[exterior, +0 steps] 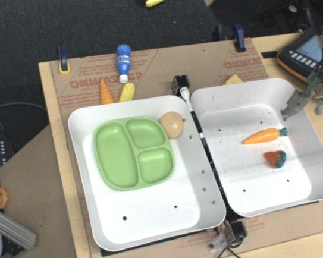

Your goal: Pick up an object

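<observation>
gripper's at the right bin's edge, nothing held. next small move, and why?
Probably ease the gripper left and down toward the carrot. The carrot lies alone on the right bin floor, nearest the gripper, with open space around it; the strawberry sits apart, just below.

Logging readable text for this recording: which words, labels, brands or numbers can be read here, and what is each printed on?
"CHEMGLASS": red print on the cardboard sheet under the bins, at its far edge left of centre; it appears again at the far right, partly hidden.
Blue-capped bottle label: too small to read.
Handheld screen at right: blurred, unreadable.
</observation>
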`<state>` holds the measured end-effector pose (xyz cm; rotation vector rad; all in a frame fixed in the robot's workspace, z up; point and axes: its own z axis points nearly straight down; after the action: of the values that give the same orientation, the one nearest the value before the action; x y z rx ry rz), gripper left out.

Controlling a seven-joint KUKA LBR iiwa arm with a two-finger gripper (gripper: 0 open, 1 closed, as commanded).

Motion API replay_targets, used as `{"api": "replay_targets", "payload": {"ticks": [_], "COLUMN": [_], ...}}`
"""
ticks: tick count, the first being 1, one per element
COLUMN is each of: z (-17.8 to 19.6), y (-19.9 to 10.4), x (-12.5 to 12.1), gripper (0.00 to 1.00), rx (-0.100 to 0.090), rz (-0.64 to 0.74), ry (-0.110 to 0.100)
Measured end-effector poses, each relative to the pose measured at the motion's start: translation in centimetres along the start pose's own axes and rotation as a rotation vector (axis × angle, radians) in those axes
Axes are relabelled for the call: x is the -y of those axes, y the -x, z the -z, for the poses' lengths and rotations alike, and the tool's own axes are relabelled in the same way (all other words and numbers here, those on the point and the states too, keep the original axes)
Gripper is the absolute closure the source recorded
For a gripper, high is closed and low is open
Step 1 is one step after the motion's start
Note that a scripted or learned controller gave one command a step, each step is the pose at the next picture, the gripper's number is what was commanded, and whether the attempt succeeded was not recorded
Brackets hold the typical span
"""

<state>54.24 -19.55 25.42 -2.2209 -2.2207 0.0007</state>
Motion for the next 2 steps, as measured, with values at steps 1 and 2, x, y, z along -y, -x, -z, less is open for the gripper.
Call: {"api": "replay_targets", "payload": {"ticks": [1,2], "z": [-11.0,-17.4], "y": [1.8,-0.9], "x": [-1.0,0.1], "gripper": [0.00,0.00], "rx": [-0.003,-0.004], "rz": [-0.001,0.001], "ry": [-0.008,-0.006]}}
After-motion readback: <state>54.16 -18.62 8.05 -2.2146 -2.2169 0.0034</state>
